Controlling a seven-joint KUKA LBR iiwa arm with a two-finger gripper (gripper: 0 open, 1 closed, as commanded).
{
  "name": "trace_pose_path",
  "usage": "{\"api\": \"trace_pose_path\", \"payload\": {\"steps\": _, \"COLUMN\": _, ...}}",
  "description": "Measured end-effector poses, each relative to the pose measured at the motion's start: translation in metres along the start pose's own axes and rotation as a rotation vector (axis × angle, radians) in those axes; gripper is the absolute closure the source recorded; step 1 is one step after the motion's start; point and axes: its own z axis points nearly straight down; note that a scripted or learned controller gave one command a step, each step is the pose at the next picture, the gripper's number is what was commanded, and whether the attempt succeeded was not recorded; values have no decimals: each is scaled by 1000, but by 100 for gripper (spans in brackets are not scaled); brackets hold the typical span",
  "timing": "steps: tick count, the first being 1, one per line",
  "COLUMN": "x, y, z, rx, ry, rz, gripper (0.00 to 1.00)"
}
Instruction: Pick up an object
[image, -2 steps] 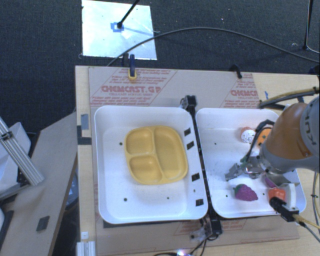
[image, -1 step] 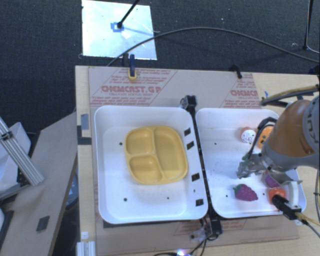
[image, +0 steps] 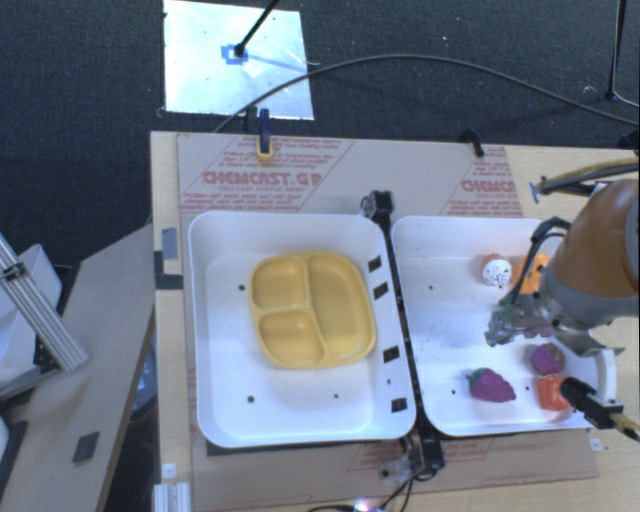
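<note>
My gripper (image: 508, 328) hangs over the middle of the right bin (image: 440, 300), reaching in from the right under the orange-banded wrist. A magenta berry-like toy with a green stem (image: 490, 386) lies just below it, near the bin's front. Beside the arm, a smaller purple toy (image: 546, 358) sits to the right, with an orange-red piece (image: 551, 393) in front of it. A white speckled ball (image: 495, 271) rests toward the back, and an orange item (image: 539, 270) next to it is partly hidden by the arm.
The left bin (image: 215, 300) holds a yellow divided plate (image: 310, 309). A black divider with clips (image: 396, 310) runs between the bins. Cables and a black part of the arm (image: 590, 402) cross the right bin's front right corner.
</note>
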Motion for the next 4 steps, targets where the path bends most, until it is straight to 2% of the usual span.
{"api": "trace_pose_path", "payload": {"steps": 1, "x": -6, "y": 0, "z": -63, "rx": -2, "ry": -1, "rz": -1, "gripper": 100}}
{"api": "trace_pose_path", "payload": {"steps": 2, "x": -11, "y": 11, "z": -113, "rx": -2, "ry": -1, "rz": -1, "gripper": 100}}
{"api": "trace_pose_path", "payload": {"steps": 3, "x": 48, "y": 15, "z": -111, "rx": 3, "ry": 3, "rz": -7, "gripper": 100}}
{"api": "trace_pose_path", "payload": {"steps": 4, "x": 104, "y": 31, "z": -115, "rx": 2, "ry": 3, "rz": -7, "gripper": 100}}
